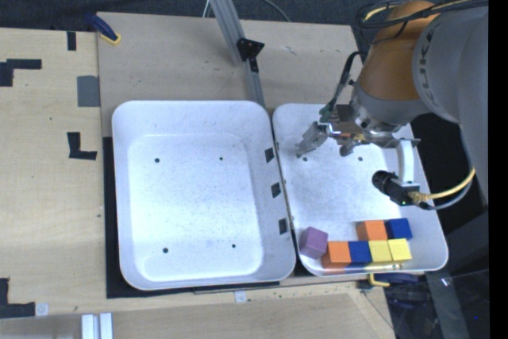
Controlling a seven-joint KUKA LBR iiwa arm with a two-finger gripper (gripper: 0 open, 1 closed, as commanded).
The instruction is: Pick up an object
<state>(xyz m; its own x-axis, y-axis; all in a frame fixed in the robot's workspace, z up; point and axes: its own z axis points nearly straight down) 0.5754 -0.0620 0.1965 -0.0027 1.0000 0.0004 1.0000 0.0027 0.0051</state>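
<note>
The hand (pixel 317 137) was held over the far end of the right bin (pixel 341 186); whether its fingers were apart or together could not be told. The blocks, including a purple block (pixel 315 240) and orange block (pixel 339 252), were crowded along the near edge. A neighbour could be nudged or a grasp missed.
</note>
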